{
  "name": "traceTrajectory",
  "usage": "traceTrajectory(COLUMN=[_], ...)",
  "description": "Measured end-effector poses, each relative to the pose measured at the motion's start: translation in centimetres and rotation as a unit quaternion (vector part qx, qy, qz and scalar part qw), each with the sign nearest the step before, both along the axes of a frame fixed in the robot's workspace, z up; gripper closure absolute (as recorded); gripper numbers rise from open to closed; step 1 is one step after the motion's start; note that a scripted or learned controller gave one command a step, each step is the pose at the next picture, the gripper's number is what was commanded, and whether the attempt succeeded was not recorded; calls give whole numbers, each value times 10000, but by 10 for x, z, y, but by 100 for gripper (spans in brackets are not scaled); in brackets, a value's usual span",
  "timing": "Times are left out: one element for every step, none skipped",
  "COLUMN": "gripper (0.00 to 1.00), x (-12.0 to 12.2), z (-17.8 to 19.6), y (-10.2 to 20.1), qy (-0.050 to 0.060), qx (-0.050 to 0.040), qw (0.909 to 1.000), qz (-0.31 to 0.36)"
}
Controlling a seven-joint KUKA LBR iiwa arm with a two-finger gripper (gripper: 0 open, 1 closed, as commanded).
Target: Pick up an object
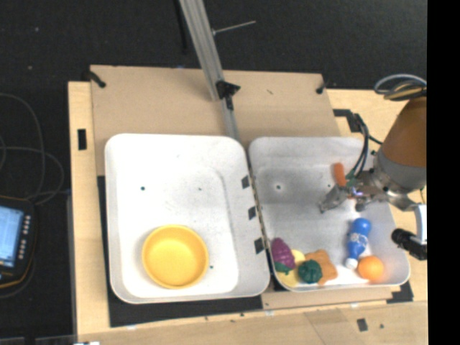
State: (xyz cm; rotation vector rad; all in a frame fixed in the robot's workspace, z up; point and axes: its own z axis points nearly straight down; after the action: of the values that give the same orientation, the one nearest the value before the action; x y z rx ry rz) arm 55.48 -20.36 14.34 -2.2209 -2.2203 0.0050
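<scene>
Camera view, looking down on both bins. You have nothing picked up yet as far as this shows: the gripper [336,198] hangs low over the middle of the right bin [295,157], over bare floor, with no object visibly between its fingers. Whether the hand is apart or together you cannot tell; it is too small and blurred here. A small orange piece [338,172] sits just above the gripper, near the wrist; you cannot tell if it is a loose object or part of the tool.

Judgement: the task is at the approach stage, with grasp and lift both left to do.

Contents, right bin: all candidates lie along the near edge, apart from the gripper. Purple toy [281,254] and green toy [310,271] lie on a yellow piece [289,279]; an orange block [325,263] touches the green toy. A blue and white bottle [357,240] lies just beside an orange ball [371,268] in the near right corner.

Contents, left bin [172,171]: one yellow bowl [175,255], upright, near the front.
</scene>
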Motion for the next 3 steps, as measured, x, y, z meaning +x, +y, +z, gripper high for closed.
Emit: traceTrajectory(gripper=[0,100,100], x=[0,1,0], z=[-44,-31,19], y=[-1,-2,-12], qy=[-17,-36,-46], qx=[-5,-2,-9], qw=[10000,10000,10000], qz=[-3,-23,-3])
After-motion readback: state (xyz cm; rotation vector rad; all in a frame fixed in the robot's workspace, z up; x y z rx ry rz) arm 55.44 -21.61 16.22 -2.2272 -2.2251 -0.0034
